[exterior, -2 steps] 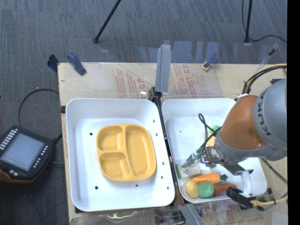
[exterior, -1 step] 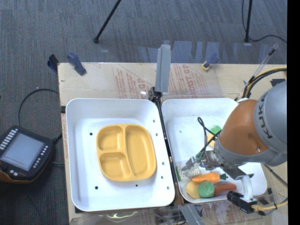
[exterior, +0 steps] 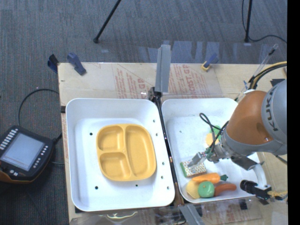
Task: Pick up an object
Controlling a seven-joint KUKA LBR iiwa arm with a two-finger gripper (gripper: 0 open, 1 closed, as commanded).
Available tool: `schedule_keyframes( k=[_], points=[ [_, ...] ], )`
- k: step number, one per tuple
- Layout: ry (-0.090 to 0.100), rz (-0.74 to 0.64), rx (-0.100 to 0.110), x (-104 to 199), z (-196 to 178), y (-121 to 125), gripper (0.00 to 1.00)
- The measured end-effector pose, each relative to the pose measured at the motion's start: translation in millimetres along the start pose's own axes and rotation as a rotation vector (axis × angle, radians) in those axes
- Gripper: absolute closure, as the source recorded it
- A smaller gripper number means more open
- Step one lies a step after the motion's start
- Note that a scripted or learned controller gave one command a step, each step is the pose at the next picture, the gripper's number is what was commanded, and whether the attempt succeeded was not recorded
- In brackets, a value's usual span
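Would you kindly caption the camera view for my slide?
KUKA arm's gripper reaches into the right white bin near toy carrots; a yellow divided plate lies in the left white bin.

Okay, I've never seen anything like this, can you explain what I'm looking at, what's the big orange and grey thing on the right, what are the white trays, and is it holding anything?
This is one picture from a fixed camera above a workbench, looking down at a slant. The big grey and orange shape is a robot arm reaching in from the right. At its end is a gripper, a two-fingered claw, low in the right bin, just above a small checkered block.

The two white trays are shallow bins side by side. The left bin holds a yellow divided plate. The right bin holds toy food near its front edge: an orange carrot, a green round piece and a yellow piece.

I cannot tell from this picture that the gripper holds anything. The device at far left is a handheld controller.
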State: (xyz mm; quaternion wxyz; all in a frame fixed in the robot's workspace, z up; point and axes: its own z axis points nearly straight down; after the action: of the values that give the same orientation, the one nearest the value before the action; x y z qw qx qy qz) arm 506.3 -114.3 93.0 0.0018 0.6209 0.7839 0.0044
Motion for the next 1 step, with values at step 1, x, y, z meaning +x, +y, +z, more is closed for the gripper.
schedule_keyframes(
  k=[1],
  points=[
    [-0.007, -0.009, -0.002, 31.2, 0.0, -20.0, 0.0]
  ],
)
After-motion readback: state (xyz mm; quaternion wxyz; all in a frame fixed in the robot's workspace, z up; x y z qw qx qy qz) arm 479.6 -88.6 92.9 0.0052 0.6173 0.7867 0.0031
